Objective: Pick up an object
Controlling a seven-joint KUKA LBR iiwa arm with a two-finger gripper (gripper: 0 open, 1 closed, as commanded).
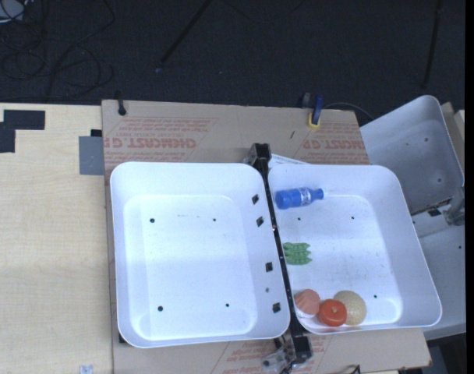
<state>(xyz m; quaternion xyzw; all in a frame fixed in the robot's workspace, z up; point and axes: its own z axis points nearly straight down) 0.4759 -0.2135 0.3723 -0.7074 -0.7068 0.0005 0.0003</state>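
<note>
The right bin (pixel 393 232) holds several small objects. A blue bottle (pixel 298 198) lies on its side near the bin's far left corner. A green ridged piece (pixel 297 253) rests by the left wall, midway along it. At the near left corner a pink round piece (pixel 306 301), a red round piece (pixel 332 312) and a tan round piece (pixel 351 306) sit bunched together, touching.
The left bin (pixel 190 248) sits beside the right one, joined by a black divider (pixel 272 240) with clips. Both bins stand on a cardboard sheet (pixel 221 135) over a wooden bench. A grey metal plate (pixel 412 142) stands at the right.
</note>
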